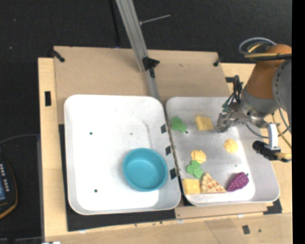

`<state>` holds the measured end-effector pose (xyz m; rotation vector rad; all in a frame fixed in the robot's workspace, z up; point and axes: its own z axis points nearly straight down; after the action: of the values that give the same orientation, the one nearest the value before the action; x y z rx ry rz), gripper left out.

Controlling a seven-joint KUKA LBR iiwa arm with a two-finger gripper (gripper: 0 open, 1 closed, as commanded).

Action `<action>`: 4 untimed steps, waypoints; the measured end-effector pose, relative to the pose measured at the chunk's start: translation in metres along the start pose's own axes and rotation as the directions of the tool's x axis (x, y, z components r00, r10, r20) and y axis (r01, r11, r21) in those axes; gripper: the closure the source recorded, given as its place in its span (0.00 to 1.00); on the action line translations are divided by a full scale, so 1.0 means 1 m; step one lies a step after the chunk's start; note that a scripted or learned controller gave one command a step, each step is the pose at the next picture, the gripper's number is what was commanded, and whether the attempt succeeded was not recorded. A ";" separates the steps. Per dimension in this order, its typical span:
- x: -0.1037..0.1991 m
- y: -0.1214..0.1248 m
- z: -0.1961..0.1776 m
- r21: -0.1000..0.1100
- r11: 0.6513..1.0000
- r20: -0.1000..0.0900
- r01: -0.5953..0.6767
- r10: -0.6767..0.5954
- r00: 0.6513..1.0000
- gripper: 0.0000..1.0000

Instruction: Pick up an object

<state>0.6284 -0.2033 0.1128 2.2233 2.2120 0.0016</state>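
Hovering at two o'clock in the right bin [254,187], the gripper [224,122] sits just beside the yellow wedge [204,123] at its nine o'clock, finger state impossible to tell, so I'd centre over it before descending

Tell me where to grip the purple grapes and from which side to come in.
Take the grapes across the fat middle of the bunch, coming straight down from above. They lie flat near the right bin's front right corner, long axis slanted, so close across the short width. The pizza slice sits close on their left; the other sides look freer.
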 end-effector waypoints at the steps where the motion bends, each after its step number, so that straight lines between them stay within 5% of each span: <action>1: 0.003 0.003 -0.045 -0.002 1.000 -0.002 0.007 -0.007 1.000 1.00; 3: 0.005 0.005 -0.137 -0.001 1.000 -0.001 0.009 -0.009 1.000 1.00; 4: 0.047 0.006 -0.142 0.003 1.000 -0.003 0.010 -0.010 1.000 1.00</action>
<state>0.6342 -0.1556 0.2550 2.2153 2.2260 0.0025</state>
